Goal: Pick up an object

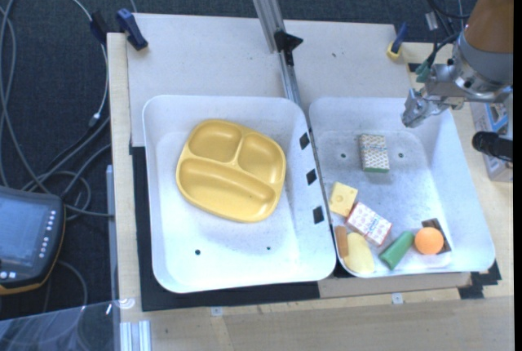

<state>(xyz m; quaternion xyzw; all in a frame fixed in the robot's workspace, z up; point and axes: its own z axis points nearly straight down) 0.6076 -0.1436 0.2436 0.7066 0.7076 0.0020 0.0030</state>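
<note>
The arm enters from the right edge of the view, grey wrist under an orange section, angled down and toward the left so that the pincer (413, 113) hangs over the far right corner of the right bin (457, 178). The pincer's tip is small and partly blurred; I cannot tell whether it is apart or together. Nothing is seen between it, and it touches no object.

Nearest object: a small green-and-white patterned box (374, 152), just below and left of the pincer on the bin floor, standing apart from the rest. Its long axis runs roughly up-down in the view, barely tilted.

Further below the pincer, along the near edge of the bin, lies a cluster: a yellow cheese wedge (343, 199), a red-and-white patterned block (369, 223) touching or just beside it, a pale yellow piece (359, 255) at the near left corner, a green block (396, 250) lying on a diagonal, and an orange ball (429, 240) just beside the green block's upper end.

Well to the left of the pincer, the left bin (163, 178) carries a yellow divided plate (232, 170), tilted slightly in the view.
</note>
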